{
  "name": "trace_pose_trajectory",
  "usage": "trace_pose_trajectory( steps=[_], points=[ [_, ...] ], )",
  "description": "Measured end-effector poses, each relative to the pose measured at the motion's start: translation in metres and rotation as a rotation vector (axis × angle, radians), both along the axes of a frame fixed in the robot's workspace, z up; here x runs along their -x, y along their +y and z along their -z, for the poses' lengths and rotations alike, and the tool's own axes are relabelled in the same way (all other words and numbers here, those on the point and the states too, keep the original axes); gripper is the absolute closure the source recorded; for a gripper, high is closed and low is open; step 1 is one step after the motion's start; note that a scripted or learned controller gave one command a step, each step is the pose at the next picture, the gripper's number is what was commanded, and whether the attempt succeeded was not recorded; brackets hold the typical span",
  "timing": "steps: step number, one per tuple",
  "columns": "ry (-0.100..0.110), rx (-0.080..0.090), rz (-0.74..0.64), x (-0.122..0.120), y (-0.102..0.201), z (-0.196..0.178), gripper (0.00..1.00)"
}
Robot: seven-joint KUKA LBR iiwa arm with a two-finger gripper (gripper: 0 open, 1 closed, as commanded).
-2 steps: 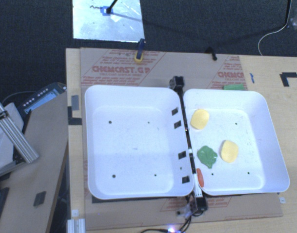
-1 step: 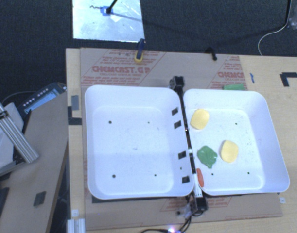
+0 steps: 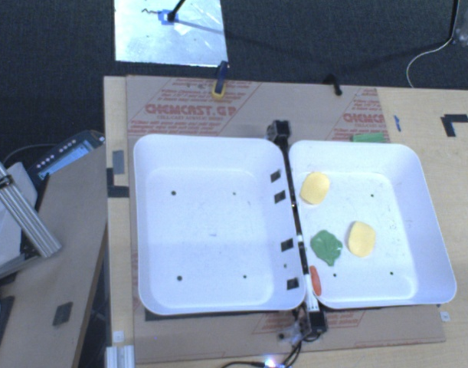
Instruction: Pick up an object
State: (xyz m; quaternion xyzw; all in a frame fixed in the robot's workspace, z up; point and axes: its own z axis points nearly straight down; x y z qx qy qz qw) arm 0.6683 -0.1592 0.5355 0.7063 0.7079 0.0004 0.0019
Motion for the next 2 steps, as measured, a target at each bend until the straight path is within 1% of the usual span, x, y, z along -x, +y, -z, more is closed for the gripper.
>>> trace_pose_trajectory(
  steps=[1,2],
  points=[
    [0.0,0.0,-0.001,0.0,0.001,0.0,1.0],
    [0.006,-0.005,-0.004,0.093,0.036,0.032,1.0]
  ],
)
